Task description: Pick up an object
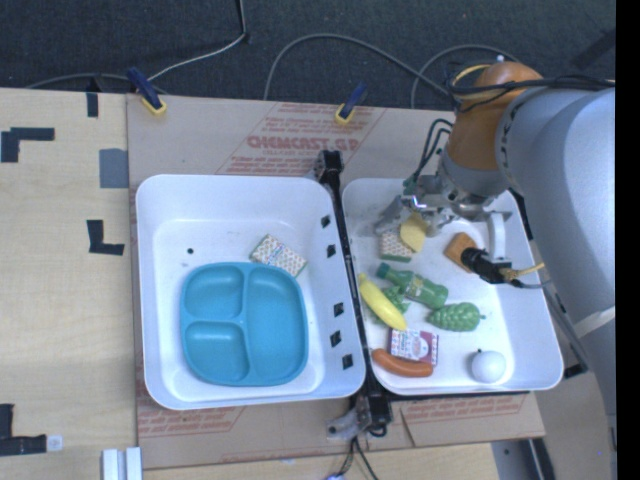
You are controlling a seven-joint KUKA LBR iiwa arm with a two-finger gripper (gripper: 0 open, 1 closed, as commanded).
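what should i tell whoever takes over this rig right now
End effector: low over the far end of the right bin, close to a pale yellow piece. Whether it is open or shut cannot be told from this view.

Right bin: yellow banana, green bottle, green bumpy toy, hot dog, small red and white box, white ball, orange piece.

Left bin: blue divided plate and a small patterned packet.

Done: nothing seen lifted.
Left: grip one object and raise it.
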